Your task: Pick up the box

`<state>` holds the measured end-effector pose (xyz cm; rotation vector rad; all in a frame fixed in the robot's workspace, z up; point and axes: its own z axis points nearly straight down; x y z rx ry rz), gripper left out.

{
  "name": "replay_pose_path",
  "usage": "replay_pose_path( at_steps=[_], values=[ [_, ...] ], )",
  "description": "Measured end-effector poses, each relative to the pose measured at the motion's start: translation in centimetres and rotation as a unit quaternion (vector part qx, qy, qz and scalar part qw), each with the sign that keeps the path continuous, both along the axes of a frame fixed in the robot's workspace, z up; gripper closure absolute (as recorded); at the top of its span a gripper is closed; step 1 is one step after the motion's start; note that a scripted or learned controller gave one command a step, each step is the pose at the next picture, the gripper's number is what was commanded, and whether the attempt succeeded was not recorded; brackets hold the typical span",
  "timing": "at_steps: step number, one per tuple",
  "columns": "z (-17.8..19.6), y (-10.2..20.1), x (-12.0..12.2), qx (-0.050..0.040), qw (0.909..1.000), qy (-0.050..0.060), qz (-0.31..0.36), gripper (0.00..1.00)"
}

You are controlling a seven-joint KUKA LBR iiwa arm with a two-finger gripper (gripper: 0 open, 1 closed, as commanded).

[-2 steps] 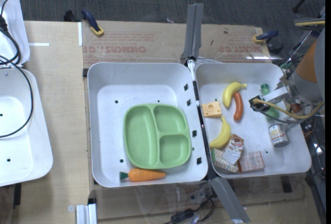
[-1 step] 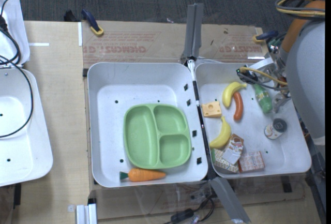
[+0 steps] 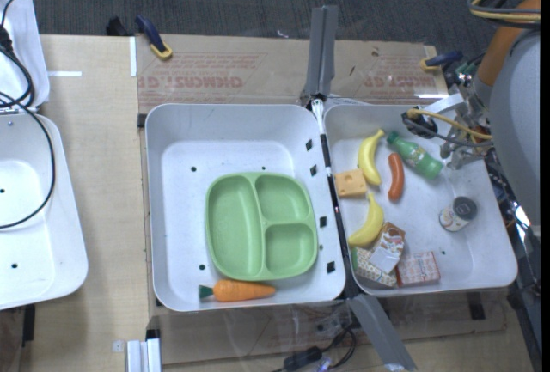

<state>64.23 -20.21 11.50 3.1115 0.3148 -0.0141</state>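
The box (image 3: 419, 269) lies flat at the near edge of the right bin (image 3: 481, 276), just beside a small carton (image 3: 384, 252) and near a banana (image 3: 369, 222). The gripper (image 3: 447, 138) sits at the bin's far right corner — well apart from the box — above a green bottle (image 3: 416, 154).

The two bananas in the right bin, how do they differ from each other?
The upper banana lies farther back, beside the green bottle and sausage; the lower banana lies nearer, touching the box. The upper one runs nearly straight back; the lower one slants. Both are yellow, curved, and near the cheese.
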Motion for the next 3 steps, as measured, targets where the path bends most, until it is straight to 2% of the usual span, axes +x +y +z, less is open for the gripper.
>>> replay_pose_path(
  at_steps=[1,2,3],
  values=[
    [-2.4,7.0,-2.0,0.0085,0.9978,-0.001,0.066,1.0],
    [-2.4,2.7,-6.1,0.0092,0.9623,0.0,0.272,1.0],
    [-2.4,-0.6,-2.8,0.0079,0.9859,-0.001,0.167,1.0]
  ],
)
